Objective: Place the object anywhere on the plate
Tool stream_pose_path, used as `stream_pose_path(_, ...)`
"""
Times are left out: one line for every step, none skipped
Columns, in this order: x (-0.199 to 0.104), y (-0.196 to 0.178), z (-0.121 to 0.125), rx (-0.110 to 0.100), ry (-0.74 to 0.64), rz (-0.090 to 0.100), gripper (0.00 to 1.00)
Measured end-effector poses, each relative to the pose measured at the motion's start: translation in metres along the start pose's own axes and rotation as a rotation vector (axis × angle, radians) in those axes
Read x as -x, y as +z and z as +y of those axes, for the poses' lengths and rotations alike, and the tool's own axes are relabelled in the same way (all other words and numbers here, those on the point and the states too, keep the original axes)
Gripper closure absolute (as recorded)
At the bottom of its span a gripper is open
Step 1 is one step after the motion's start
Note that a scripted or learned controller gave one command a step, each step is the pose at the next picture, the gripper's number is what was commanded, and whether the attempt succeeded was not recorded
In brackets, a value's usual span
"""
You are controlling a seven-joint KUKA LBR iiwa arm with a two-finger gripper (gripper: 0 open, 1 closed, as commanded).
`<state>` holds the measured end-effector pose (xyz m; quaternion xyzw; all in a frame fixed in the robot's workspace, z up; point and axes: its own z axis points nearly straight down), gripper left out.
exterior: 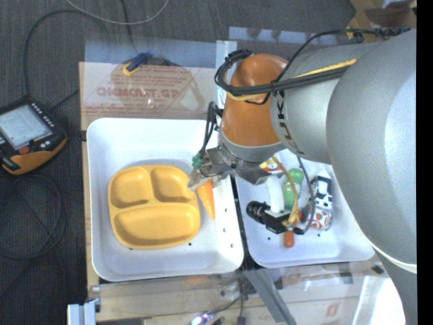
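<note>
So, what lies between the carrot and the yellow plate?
In the camera view, almost nothing: the carrot hangs under the gripper right at the yellow plate's right rim, with at most a thin strip of white left bin floor between them.

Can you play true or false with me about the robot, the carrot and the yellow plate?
1. The plate is yellow and has three sections. True.
2. The carrot lies in the middle of the plate. False: it hangs at the plate's right edge, just under the gripper.
3. The plate sits in the right bin. False: it sits in the left bin.
4. The right bin has several small things in it. True.
5. The carrot is green. False: it is orange.
6. A handheld screen lies on the floor left of the bench. True.
</note>
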<state>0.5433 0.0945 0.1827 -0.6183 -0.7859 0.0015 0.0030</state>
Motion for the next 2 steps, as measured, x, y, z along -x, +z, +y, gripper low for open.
stream_pose_path(-0.0702, 0.0378, 0.0201, -0.001, -0.118, -0.003, 1.00)
stream_pose_path(-0.0704, 0.0377, 0.0201, -0.001, -0.118, -0.002, 0.00)
